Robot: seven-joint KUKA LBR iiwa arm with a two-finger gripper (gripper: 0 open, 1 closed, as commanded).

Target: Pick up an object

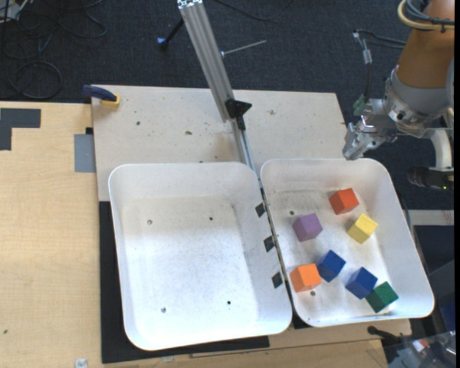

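Observation:
The right bin (399,205) holds several small cubes: a red-orange one (343,201), a yellow one (362,228), a purple one (307,226), an orange one (306,277), two blue ones (332,264) (361,281) and a green one (382,296). My gripper (356,143) hangs above the bin's far rim, up and to the right of the cubes, with nothing seen between its fingers. The orange wrist band (429,52) rises above it at the upper right.
The left bin (138,205) lies beside the right one, joined by black clips (267,242). A slanted aluminium bar (211,60) crosses the board behind the bins. A blue-and-yellow clamp (101,94) sits at the board's far left corner.

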